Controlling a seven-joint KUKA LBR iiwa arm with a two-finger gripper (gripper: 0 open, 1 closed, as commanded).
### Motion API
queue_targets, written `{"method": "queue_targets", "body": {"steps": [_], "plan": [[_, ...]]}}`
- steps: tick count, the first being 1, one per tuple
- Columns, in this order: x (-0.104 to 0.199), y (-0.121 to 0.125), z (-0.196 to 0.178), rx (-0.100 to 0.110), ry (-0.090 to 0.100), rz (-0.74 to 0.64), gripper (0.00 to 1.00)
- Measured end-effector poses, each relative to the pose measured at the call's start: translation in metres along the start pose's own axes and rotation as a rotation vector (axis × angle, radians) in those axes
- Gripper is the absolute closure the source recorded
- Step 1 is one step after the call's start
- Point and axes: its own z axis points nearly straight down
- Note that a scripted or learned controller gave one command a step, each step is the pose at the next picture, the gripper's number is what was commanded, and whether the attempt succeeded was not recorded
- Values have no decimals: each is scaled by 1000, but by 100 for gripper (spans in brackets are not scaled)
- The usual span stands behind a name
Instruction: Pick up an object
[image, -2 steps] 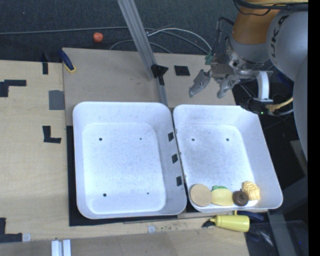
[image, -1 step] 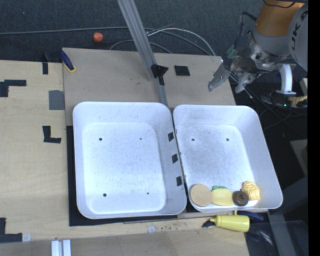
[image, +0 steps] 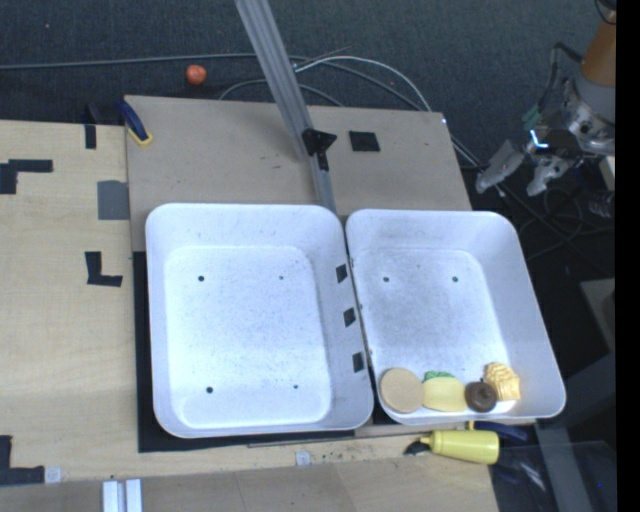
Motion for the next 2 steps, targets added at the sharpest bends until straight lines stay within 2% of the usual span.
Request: {"method": "queue_targets", "body": {"steps": [1, 2], "plan": [[117, -30, 47, -2, 4, -13, 0], [62, 2, 55, -1, 1, -3, 0]]}}
